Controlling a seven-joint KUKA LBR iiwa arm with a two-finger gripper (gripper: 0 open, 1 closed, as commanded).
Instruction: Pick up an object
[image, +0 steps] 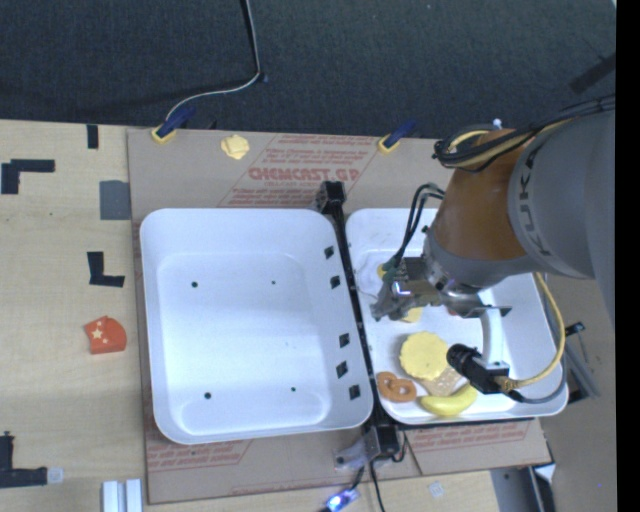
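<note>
A pale wooden table (60, 290) fills the lower part of the view, marked with black tape pieces (100, 270) and a grey square (115, 198). On it lies a brown cardboard sheet (290, 175) printed with red lettering, held at its far edge by two blue-and-yellow clamps (172, 122). A small yellow scrap (235, 147) rests on the cardboard near that edge, and a red-orange block (106, 335) sits on the bare wood to the left. Beyond the table stretches dark carpeted floor (400, 50), crossed by a thin pale cable (250, 60). The light is even and soft.
</note>
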